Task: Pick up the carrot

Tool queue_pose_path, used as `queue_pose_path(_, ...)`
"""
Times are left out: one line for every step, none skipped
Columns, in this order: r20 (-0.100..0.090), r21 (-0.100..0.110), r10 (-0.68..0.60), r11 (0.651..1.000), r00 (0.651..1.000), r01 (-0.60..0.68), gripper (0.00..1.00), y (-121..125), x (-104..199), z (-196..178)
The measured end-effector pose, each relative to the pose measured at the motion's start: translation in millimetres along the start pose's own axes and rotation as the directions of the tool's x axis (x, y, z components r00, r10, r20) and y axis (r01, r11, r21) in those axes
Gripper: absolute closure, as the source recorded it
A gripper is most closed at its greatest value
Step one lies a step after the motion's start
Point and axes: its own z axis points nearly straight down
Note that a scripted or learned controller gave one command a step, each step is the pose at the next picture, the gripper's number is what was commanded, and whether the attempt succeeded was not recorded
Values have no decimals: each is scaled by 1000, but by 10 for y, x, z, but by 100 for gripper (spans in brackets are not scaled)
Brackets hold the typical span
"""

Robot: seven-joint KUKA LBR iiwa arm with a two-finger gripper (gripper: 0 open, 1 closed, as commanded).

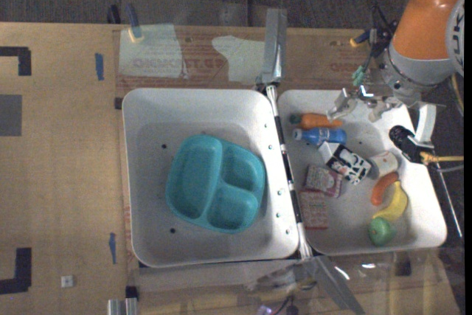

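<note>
Orange target: the carrot (384, 188) lies in the right-hand bin (435, 229), near that bin's right wall, slanted, its lower end touching the top of a yellow banana (394, 203).
Neighbours: a green apple (381, 231) sits just below the banana; a small white block (384, 161) sits just above the carrot; a black-and-white carton (349, 164) lies to the carrot's left.
Decoy: a second orange thing, an orange bottle (320, 119), rests at the bin's far-left corner, above a blue bottle (321, 136); it should not be mistaken for the carrot.
Tool: the tool (363, 101) hangs over the bin's upper edge, well apart from the carrot and nearer the orange bottle; its fingers appear spread, with nothing between them.
Arm: grey wrist under an orange band, reaching in above the bin's top-right corner.
Other bin: a teal divided plate (215, 184) lies in the left bin (147, 114), beyond the carrot's bin on the bench (59, 158).
Step in hand, as judged: travel toward the bin's right wall and line up over the carrot.
Doing it well: turn the fingers across the carrot's narrow width, descend on its upper half, away from the banana, and keep clear of the wall and the white block.
</note>
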Motion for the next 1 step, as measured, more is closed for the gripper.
queue_pose_path(2,-5,-64,998,998,64,0,358,-110,1182)
